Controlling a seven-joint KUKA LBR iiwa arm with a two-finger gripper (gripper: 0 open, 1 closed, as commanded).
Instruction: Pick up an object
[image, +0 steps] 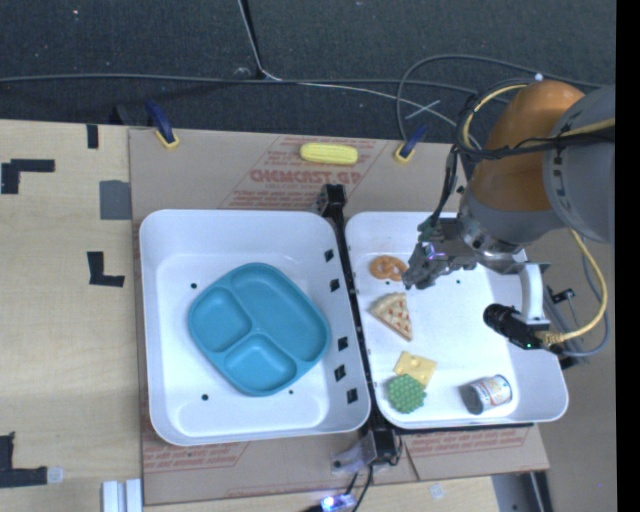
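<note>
Resting on the counter (60, 330) are two white bins. One blue divided tray (258, 327) lies in the left bin (160, 400). The right bin (545, 395) holds five items: one brown pretzel (386, 267), one pizza slice (394, 316), one green ball (406, 393) touching one yellow cheese wedge (415, 367), and one silver can (487, 392). The claw (425, 272) hangs just beside the pretzel; its spread cannot be told.
</note>
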